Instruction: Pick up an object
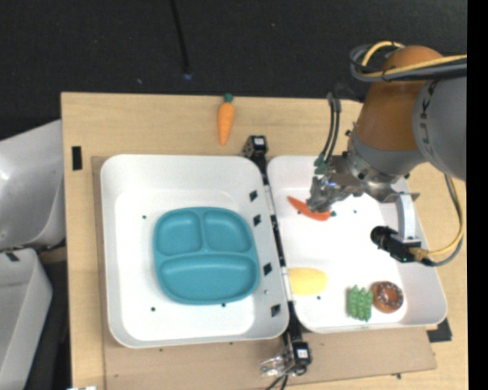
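A small red pepper-like piece (303,209) lies in the right bin (350,246), near its upper left. My gripper (321,200) hangs directly over the red piece's right end, its tip touching or just above it. The gripper's body hides that end of the piece. A yellow rounded piece (307,281) lies at the bin's lower left. A green leafy piece (359,303) and a brown doughnut (386,296) sit side by side near the front edge.
The left bin (130,193) holds a teal divided plate (205,254). An orange carrot (225,120) lies on the wooden bench behind the bins. The arm's grey and orange body (398,120) overhangs the right bin's far corner, with cables trailing to the right.
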`<state>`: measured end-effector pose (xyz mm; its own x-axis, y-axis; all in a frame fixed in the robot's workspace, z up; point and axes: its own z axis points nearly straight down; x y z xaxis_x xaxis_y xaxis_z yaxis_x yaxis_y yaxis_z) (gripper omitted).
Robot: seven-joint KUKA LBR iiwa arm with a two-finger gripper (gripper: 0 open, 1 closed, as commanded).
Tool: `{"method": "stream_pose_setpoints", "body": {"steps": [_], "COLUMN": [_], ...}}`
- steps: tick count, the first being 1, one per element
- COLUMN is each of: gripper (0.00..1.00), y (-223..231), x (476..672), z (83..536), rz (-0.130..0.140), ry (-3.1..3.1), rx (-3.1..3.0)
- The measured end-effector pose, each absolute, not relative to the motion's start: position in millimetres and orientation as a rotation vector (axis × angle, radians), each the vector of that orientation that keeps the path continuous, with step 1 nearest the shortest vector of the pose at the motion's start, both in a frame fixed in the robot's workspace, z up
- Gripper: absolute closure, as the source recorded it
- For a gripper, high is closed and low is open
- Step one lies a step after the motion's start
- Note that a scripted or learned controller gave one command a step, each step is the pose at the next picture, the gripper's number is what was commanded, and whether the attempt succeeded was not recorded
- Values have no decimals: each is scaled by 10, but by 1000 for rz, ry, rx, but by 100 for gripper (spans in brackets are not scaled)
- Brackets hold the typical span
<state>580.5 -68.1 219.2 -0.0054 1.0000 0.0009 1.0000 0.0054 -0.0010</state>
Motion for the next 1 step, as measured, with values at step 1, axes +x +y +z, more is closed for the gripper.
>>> {"method": "stream_pose_setpoints", "body": {"steps": [1], "gripper": [100], "y": [-136], "x": [5658], "z": [2153], "rz": [1], "ry": [-2227], "rx": [-2214]}}
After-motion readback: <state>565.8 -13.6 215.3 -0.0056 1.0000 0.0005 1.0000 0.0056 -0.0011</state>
